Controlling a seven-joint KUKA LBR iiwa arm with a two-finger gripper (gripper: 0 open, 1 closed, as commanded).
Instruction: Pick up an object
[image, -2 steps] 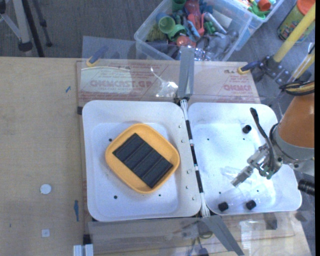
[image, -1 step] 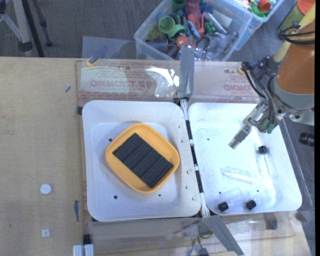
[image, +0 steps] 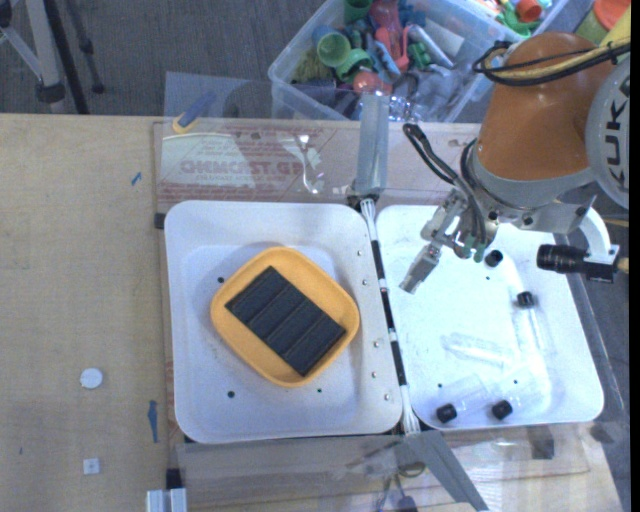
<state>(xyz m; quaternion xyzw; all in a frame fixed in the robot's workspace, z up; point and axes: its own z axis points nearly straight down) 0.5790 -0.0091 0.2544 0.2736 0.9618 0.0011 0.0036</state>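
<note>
The gripper (image: 432, 258) hangs over the right bin (image: 575, 395) at its 10 o'clock corner, holding nothing; finger spread unclear. Clear black-capped vials (image: 490, 395) lie toward 6 o'clock. Still the approach step: next, travel there and descend.

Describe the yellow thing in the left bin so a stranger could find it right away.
Look at the two white bins side by side and take the left bin. In its middle lies a yellow tray, square with rounded corners, turned at an angle. It alone bears dark ribbed slats on top, and nothing else lies beside it.
</note>
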